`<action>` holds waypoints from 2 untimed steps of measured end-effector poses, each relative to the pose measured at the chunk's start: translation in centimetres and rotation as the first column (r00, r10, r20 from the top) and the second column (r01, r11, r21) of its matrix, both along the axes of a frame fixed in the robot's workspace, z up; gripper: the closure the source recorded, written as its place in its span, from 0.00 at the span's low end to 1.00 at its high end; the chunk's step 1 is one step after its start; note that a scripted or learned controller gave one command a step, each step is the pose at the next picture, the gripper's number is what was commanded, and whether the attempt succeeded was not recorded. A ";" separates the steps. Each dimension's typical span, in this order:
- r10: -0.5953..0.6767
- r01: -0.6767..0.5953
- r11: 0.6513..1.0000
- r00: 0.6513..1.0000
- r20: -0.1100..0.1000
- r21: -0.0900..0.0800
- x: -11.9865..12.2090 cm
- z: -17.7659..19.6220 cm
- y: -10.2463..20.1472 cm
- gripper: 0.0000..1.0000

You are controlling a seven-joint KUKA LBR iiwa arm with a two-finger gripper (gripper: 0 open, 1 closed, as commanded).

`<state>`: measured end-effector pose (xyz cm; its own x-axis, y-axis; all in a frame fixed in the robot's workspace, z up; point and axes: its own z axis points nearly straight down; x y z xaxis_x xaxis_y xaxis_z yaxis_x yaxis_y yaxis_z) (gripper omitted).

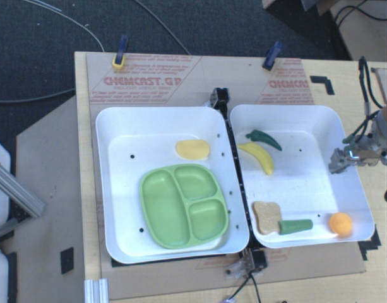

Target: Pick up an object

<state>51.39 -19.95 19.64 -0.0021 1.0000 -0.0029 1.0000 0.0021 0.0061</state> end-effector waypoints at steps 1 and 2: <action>-0.001 0.001 1.000 1.000 0.002 -0.001 0.2 4.3 -0.2 1.00; 0.005 -0.005 1.000 1.000 -0.002 0.003 1.0 5.0 5.4 1.00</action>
